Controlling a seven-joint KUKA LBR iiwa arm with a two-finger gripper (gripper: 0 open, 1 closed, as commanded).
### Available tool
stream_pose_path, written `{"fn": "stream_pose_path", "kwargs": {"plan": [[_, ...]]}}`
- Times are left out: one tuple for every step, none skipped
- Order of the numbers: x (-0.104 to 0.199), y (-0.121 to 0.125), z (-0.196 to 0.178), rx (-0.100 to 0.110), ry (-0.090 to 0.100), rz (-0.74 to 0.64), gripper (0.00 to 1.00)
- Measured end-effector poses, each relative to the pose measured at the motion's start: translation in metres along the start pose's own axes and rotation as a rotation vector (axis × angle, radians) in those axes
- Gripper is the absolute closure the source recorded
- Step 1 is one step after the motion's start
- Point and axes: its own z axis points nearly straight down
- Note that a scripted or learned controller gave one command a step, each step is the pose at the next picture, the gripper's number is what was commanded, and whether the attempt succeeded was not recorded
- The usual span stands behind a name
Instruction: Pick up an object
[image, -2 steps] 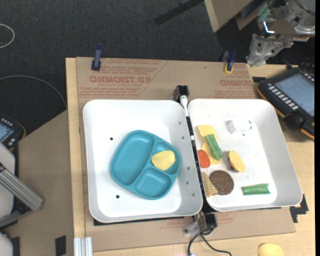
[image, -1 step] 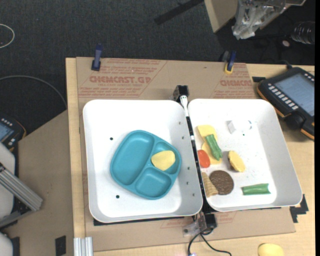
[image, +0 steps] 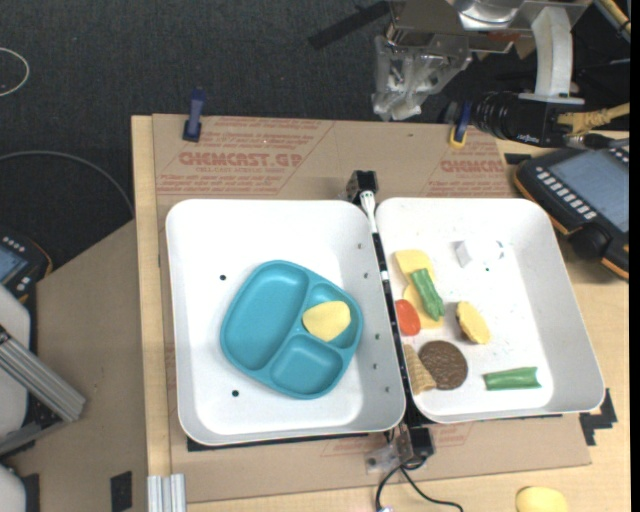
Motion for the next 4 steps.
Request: {"fn": "stream_pose_path", "kwargs": {"plan": [[-0.015, -0.036, 0.147, 0.016, -0.007, 0.015, 1.00], [-0.139, -0.097, 0.196, 0.007, -0.006, 0.028, 1.00], [-0.165, -0.027, 0.308, 0.008, -0.005, 0.017, 1.00], [-0.080, -0.059, 0.141, -0.022, 0.003, 0.003, 1.00]]}}
